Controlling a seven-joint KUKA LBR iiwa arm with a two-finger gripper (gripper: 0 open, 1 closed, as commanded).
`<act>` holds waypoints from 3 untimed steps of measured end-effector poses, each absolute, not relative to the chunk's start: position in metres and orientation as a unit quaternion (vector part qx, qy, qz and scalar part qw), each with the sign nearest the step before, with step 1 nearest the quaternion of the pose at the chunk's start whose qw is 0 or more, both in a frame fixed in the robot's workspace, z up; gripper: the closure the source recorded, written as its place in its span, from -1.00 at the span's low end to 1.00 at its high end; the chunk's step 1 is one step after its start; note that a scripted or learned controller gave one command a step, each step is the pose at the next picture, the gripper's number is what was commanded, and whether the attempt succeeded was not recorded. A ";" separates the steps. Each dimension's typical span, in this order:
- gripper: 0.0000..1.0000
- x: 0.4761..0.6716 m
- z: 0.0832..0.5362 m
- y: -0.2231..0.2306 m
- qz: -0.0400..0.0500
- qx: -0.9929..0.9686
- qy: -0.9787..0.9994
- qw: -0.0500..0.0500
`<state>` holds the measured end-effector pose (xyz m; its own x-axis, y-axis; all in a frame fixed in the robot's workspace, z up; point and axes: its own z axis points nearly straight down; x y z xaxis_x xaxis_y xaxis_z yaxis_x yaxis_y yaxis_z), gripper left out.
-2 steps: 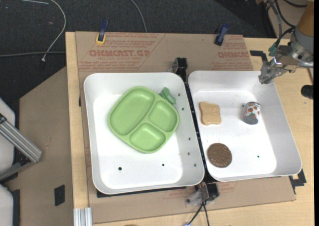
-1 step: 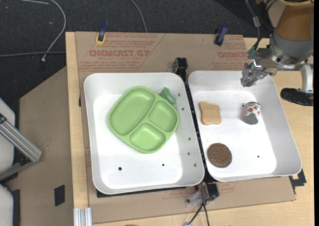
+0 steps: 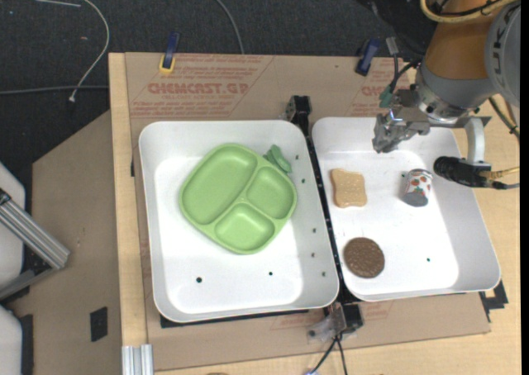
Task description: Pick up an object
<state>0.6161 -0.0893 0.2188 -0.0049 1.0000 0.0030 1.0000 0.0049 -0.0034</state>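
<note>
The right bin (image 3: 463, 258) holds three items: a tan slice of toast (image 3: 349, 188) at its left, a round brown cookie (image 3: 364, 257) toward the front, and a small grey-and-red object (image 3: 417, 187) at the right. My gripper (image 3: 387, 141) hangs over the back left part of this bin, above and behind the toast, pointing down. Nothing shows between its fingers. The arm's orange band (image 3: 467, 30) rises behind it at the upper right.
The left bin (image 3: 165, 274) contains a green divided plate (image 3: 238, 197) with a small green piece (image 3: 279, 159) at its back right corner. Black clamps (image 3: 298, 108) sit between the bins at the back. Blue clips (image 3: 170, 49) hold the cardboard base.
</note>
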 end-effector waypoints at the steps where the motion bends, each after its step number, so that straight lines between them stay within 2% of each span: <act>1: 1.00 0.598 0.231 -0.035 -0.001 -0.705 -0.709 0.002; 3: 1.00 0.563 0.240 0.067 0.000 -0.705 -0.709 0.002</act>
